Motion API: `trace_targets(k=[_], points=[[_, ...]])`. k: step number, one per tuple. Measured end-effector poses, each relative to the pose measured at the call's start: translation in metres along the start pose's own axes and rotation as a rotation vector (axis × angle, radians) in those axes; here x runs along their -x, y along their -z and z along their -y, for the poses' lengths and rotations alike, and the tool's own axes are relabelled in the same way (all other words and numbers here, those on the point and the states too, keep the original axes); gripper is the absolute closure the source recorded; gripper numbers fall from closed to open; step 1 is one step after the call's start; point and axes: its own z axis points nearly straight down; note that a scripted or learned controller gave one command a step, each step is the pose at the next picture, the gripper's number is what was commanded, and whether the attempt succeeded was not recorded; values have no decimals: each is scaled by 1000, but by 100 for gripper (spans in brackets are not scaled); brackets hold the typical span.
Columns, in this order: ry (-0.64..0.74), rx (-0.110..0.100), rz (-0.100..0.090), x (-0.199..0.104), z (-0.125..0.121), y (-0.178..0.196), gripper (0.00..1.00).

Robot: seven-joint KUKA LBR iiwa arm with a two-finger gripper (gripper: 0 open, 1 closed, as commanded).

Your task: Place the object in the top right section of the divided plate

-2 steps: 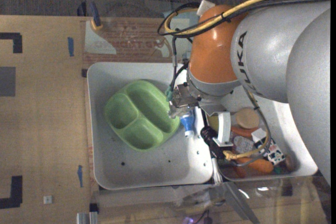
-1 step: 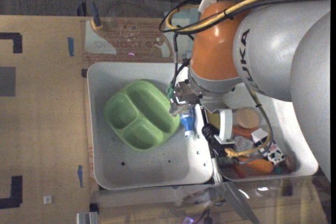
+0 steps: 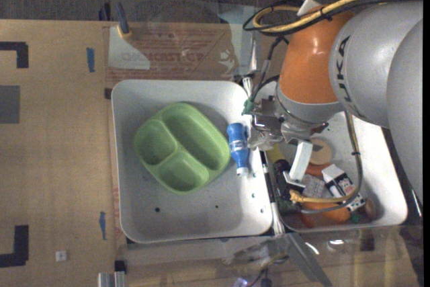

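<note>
Here's the grey arm [image 3: 363, 57] reaching in from the right, orange band over the seam between the two white bins. The gripper [image 3: 259, 134] sits at the left bin's [image 3: 134, 212] right wall, and how wide it stands I cannot tell, nor whether it has hold of anything. Just left of it lies a blue bottle [image 3: 236, 144], white cap toward the near side, resting right beside the green divided plate's [image 3: 181, 146] right rim, outside its sections. The right bin [image 3: 393, 208] holds a jumble: something orange, a yellow piece, small cartons
</note>
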Motion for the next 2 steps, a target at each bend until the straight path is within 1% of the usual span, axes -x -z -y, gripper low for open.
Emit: trace_targets(k=[1, 2], points=[[0, -2, 3, 1, -1, 8, 100], [-116, 4, 0, -49, -38, -17, 100]])
